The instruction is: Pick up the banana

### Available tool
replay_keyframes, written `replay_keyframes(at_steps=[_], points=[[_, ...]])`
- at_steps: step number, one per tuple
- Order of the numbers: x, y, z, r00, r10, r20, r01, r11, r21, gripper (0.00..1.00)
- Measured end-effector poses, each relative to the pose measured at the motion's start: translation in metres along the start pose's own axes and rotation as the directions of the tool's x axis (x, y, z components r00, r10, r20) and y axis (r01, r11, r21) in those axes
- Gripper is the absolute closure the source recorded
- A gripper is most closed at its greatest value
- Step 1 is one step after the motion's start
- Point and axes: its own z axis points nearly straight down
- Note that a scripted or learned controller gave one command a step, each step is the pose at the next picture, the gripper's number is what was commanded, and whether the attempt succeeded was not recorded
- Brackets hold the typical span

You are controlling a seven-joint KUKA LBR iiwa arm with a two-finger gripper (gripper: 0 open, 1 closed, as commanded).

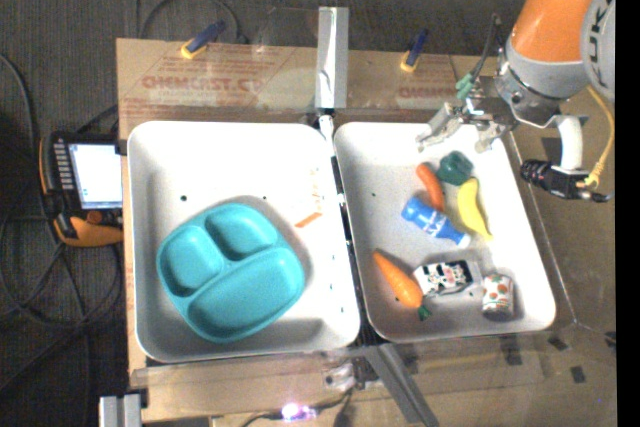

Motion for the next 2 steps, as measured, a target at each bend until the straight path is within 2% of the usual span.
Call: replay_keyframes(at_steps=[1,2], points=[[-0.051,-0.051,0.046,0.987,-0.163,0.001,0.163,0.987,0.000,0.00],[0.000,-0.069,0.090,0.993,0.114,-0.001,-0.114,0.993,0.001,0.00]])
